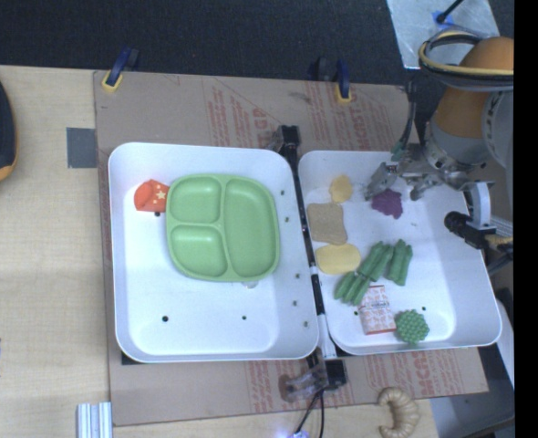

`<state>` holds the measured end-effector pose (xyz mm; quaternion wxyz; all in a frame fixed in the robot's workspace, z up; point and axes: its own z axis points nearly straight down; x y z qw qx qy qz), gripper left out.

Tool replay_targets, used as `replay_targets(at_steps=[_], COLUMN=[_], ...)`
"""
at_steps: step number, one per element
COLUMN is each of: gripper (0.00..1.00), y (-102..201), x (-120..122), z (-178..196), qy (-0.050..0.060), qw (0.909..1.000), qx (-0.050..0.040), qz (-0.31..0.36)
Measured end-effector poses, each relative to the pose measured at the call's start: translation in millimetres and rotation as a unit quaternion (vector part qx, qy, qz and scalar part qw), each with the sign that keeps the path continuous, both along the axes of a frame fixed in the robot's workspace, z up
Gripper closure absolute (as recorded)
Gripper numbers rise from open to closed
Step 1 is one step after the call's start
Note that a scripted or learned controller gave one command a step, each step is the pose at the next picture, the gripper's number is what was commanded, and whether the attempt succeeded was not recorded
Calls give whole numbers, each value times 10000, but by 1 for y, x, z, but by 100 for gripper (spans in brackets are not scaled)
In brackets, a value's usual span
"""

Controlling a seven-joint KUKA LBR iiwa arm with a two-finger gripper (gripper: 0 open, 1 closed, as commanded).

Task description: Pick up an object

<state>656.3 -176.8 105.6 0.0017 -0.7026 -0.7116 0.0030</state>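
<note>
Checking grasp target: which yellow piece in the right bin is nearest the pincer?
The small yellow piece at the bin's top, left of the pincer; the bigger one lies lower.

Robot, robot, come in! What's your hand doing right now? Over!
Hand low in right bin, right above purple toy. No grip seen. Yellow piece close beside it.
</note>
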Motion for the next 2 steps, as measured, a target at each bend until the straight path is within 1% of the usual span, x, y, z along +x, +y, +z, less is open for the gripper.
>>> replay_targets(at_steps=[1,2], gripper=[100,0], y=[-1,-1], x=[0,0], z=[11,11], qy=[-3,1], qw=[10000,10000], qx=[-6,-7], qz=[9,14])
